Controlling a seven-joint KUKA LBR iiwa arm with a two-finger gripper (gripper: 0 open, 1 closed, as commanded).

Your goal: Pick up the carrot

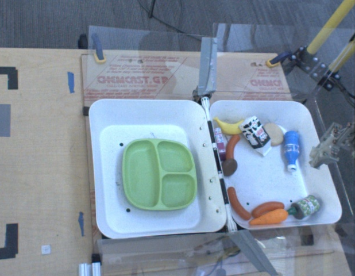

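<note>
Task status: not started as far as I can judge, carrot untouched. Left to right: bare desk (34,171) with black tape marks, then the left bin (103,119) holding a green divided plate (160,174), nothing on the plate. Right bin (315,125) has all the clutter: along its left wall, at about 9 o'clock, a pink bottle-like item (220,144), a curved sausage (230,147) and a dark brown round piece (230,167); at 11–12 o'clock a banana (229,125), a black-and-white carton (256,133) and a tan round item (274,133); at 2–3 o'clock a blue bottle (291,149). The carrot (268,217) lies flat at 6 o'clock of the right bin, hard against the near wall, orange with its green top pointing toward 3 o'clock. Another orange-red sausage (268,207) lies right alongside it on the far side, apparently touching, a second one (239,203) sits at 7 o'clock, and a green can-like item (307,206) is just off the carrot's top at 5 o'clock. The hand (327,149) sits at 3 o'clock over the bin's right rim, well apart from the carrot, nothing between its fingers; how far it's open I can't tell, too blurred. Left to do: everything — travel to 6 o'clock, descend, grasp, lift. My read: the wall and the adjacent sausage make it a tight pick.
</note>
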